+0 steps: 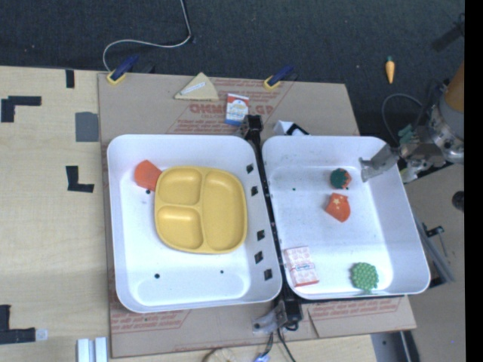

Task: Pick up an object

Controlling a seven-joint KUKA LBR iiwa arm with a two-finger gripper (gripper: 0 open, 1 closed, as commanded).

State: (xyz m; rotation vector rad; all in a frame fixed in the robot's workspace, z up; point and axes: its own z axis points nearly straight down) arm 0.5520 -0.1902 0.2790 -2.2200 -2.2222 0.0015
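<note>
Hovering at the right bin's (392, 202) far edge, claw (375, 164) state unclear. Nearest target: green-red ball (340, 177), just beside it, on the bin floor. Risk: round shape rolls off on contact.

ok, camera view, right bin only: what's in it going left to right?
Small pink-and-white packet → red-orange toy piece → green-and-red ball-like toy → green bumpy toy. The red-orange piece and the ball nearly share a column. Pincer sits at the bin's right rim.
</note>
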